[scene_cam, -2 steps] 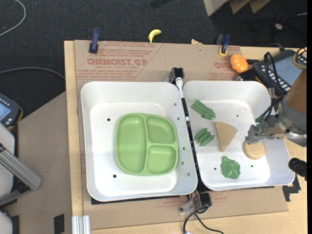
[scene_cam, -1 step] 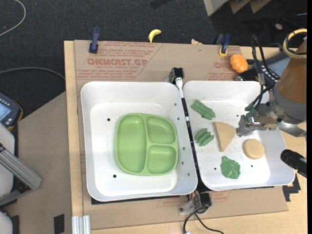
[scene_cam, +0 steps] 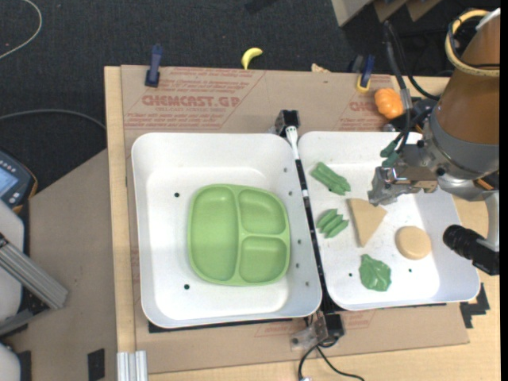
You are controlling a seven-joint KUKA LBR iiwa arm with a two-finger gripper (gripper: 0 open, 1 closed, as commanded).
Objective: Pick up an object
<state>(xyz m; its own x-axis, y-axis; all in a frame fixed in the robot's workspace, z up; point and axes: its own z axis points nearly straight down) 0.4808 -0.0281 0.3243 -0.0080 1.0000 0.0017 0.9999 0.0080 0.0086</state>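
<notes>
Arm: we see it (scene_cam: pixel 468 109) reach in from the right, over the right bin's far right part.
Gripper: it (scene_cam: pixel 381 194) hangs low over the right bin (scene_cam: pixel 444 292), just above the wedge's top tip.
Fingers: we cannot tell whether they are spread or pressed together; the metal tips blur into one dark cluster, and we see nothing between them.
Wedge: a tan triangular piece (scene_cam: pixel 365 222) lies flat mid-bin, its narrow end pointing toward the gripper.
Disc: a round tan piece (scene_cam: pixel 413 243) sits just right of the wedge, apart from it.
Greens: we count three green pieces in the right bin, one (scene_cam: pixel 330 178) at the upper left, one (scene_cam: pixel 332 223) just left of the wedge, one (scene_cam: pixel 375 274) near the front edge.
Left bin: it (scene_cam: pixel 151 213) holds a green divided tray (scene_cam: pixel 238 234), lying flat near its middle.
Bench: an orange ball (scene_cam: pixel 387 101) rests on the brown board (scene_cam: pixel 198 101) beyond the right bin; a yellow banana-shaped piece (scene_cam: pixel 252 55) lies at the board's far edge.
</notes>
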